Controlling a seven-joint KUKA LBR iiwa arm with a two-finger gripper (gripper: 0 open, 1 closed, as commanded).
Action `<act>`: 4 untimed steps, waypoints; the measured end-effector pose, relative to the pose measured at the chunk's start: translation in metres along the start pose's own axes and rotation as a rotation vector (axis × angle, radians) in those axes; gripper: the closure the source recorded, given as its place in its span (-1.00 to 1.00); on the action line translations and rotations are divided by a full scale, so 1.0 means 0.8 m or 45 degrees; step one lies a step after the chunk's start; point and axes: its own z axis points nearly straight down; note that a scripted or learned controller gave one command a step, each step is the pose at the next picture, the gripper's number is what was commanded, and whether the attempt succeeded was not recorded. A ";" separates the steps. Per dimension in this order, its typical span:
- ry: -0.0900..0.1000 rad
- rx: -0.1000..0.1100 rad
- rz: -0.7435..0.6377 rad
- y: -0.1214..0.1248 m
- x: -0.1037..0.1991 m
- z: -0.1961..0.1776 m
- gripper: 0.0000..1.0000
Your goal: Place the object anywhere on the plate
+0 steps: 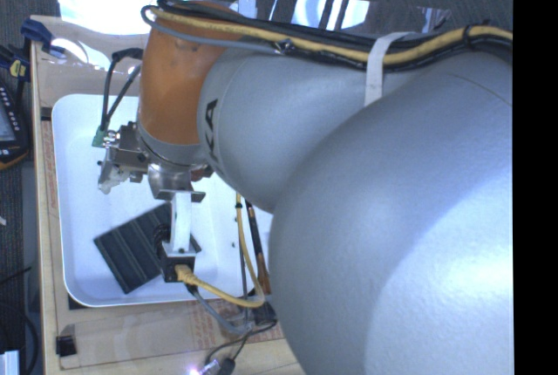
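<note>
My gripper (115, 166) hangs over the left white bin (74, 199), near its middle, under the orange wrist band. A black flat slab with ridges (131, 253) lies tilted on the bin floor toward the near edge, just below and to the right of the gripper. Nothing shows between the slab and the gripper that joins them. The grey arm covers the whole right side of the view and hides whatever lies beneath it.
The wooden bench rim (131, 331) runs along the near side of the bin. Dark equipment (9, 129) and blue parts (35, 33) sit beyond the bench's left edge. Bare white bin floor lies to the left of the gripper.
</note>
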 end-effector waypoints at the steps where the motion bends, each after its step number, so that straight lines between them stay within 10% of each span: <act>1: 0.001 -0.001 -0.157 -0.005 -0.060 -0.118 1.00; 2: -0.006 0.004 0.022 -0.038 0.026 -0.041 1.00; 3: -0.006 0.005 0.063 -0.037 0.026 0.056 1.00; 4: -0.004 0.001 0.166 -0.018 -0.070 0.022 1.00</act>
